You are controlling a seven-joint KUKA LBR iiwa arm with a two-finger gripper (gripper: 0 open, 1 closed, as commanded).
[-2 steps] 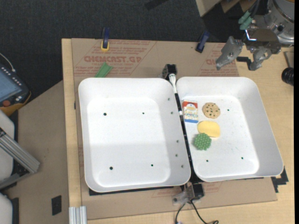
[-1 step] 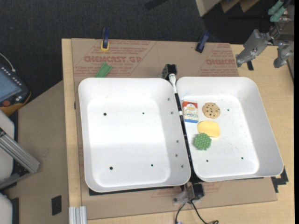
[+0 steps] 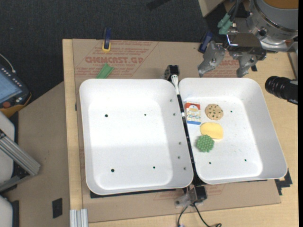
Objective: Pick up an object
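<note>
The right bin (image 3: pixel 255 126) holds four small objects near its left side. A small white and red carton (image 3: pixel 192 113) lies next to a round brown cookie (image 3: pixel 214 111). Below them sits a yellow lump (image 3: pixel 212 130) and a green bumpy ball (image 3: pixel 205 143). My gripper (image 3: pixel 227 66) hangs high above the bin's far edge, open, with its two grey fingers spread wide and nothing between them. It is well apart from all the objects.
The left bin (image 3: pixel 128 134) lies beside the right one, joined by a black hinge strip (image 3: pixel 182 122). A green clip (image 3: pixel 104 71) and a blue-yellow clamp (image 3: pixel 107 40) rest on the cardboard behind. A black camera lens (image 3: pixel 280 87) pokes in at the right.
</note>
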